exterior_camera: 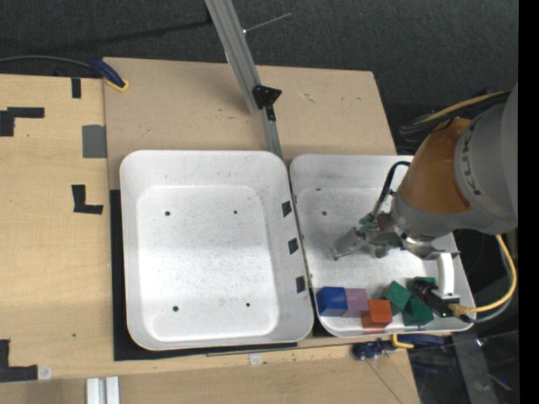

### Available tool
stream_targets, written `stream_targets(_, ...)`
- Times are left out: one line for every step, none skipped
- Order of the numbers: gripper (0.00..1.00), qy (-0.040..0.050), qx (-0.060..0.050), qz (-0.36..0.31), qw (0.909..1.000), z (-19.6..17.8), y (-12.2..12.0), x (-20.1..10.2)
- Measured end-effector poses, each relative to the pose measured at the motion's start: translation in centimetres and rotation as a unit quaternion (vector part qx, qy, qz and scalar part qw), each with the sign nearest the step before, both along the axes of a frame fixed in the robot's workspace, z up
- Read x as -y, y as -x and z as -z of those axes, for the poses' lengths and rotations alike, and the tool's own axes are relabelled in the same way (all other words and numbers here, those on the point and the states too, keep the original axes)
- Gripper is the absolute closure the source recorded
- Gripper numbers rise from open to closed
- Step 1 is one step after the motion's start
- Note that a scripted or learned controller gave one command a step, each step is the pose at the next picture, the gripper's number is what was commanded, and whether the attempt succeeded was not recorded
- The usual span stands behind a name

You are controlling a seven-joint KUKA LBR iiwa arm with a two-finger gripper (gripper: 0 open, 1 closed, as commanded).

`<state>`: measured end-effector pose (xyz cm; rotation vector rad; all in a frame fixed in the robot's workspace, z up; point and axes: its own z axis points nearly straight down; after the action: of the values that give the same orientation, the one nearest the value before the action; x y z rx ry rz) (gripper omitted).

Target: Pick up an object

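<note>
Reaching in from the right of the frame, the arm [459,175] hangs its end effector [349,244] low over the bare middle of the right bin [337,179]. Whether it is spread or pressed together I cannot tell; nothing shows between its tips. The blocks sit bunched along that bin's lower edge: a blue block [332,300], a lilac block [356,300] touching it, an orange block [378,311], and two green blocks [407,301] toward the lower right corner.

By my judgement this is the approach step, with no grasp made. The next move calls for shifting toward the bottom of the frame and coming down over one block. The blue one looks the likeliest, having bare floor above it.

The cluster presses close to the bin's lower wall, and the blocks crowd one another, so room there is tight. The left bin [139,225] and the tabletop [185,99] at upper left offer open space.
</note>
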<state>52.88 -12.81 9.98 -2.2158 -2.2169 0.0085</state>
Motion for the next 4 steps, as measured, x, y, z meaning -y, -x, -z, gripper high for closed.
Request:
stream_targets(1.0,-0.0001,0.002,-0.001,1.0,-1.4,-0.2,-0.1)
stream_targets(1.0,0.0006,0.006,-0.001,1.0,-5.8,-0.4,-0.7)
stream_targets(1.0,0.0012,0.007,-0.001,1.0,-12.1,-0.3,-0.8)
stream_targets(1.0,0.0007,0.005,0.0,1.0,-13.6,-0.3,-0.9)
